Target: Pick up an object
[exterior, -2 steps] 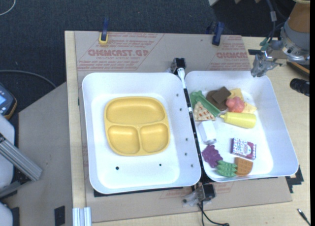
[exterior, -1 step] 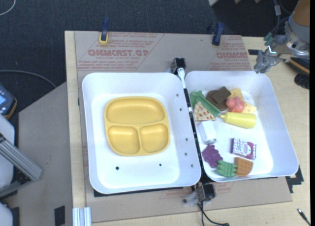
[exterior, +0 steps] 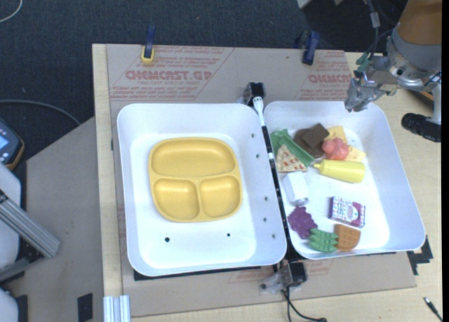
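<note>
White plastic makes up both bins. The left bin [exterior: 133,173] bears a yellow tray [exterior: 195,178] with three compartments. The right bin [exterior: 393,173] holds a loose heap of toy food, any piece of which would serve the task.

All of it looks light, stiff and somewhat slick, so I judge a firm pinch across the narrow width to be needed, not a graze. Largest is the corn [exterior: 342,170], yellow and rounded, lying on its side near the bin's middle; it may roll, so take it across its middle. The purple box [exterior: 346,211] lies flat and apart from the rest, probably the easiest target by its edges. The brown slab [exterior: 312,137] rests tilted on the heap at the back, touching the pink ball [exterior: 335,148]. The grapes [exterior: 302,221] sit near the front, beside the green piece [exterior: 322,240] and cookie [exterior: 347,236].

The gripper [exterior: 359,101] hangs over the right bin's back rim, well apart from the food; its fingers look close together and pinch nothing.
</note>
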`<state>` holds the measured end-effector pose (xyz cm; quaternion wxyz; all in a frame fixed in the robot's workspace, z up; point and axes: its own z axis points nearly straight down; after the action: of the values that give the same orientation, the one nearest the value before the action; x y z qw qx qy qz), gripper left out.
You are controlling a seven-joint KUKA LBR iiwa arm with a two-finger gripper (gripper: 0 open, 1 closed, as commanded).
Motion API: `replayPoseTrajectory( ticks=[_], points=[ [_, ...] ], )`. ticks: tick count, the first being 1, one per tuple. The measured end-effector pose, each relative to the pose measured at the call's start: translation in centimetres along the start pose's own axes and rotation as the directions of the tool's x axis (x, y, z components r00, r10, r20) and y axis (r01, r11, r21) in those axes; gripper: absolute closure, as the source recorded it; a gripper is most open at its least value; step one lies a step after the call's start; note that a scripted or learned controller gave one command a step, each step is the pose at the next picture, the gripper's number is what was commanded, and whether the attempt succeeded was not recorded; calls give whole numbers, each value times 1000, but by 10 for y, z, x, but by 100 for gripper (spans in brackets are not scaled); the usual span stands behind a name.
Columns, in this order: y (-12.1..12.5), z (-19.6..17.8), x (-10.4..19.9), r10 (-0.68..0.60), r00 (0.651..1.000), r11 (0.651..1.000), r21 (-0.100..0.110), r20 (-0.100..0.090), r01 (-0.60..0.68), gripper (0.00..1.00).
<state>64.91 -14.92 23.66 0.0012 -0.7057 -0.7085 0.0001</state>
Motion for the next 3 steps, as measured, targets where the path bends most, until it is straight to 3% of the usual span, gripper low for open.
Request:
replayPoseTrajectory(
  ticks=[2,3],
  points=[
    [-62,21,87,0,1000,1000,3,-1,0,100],
    [-76,13,140,-2,1000,1000,2,-1,2,100]
  ],
)
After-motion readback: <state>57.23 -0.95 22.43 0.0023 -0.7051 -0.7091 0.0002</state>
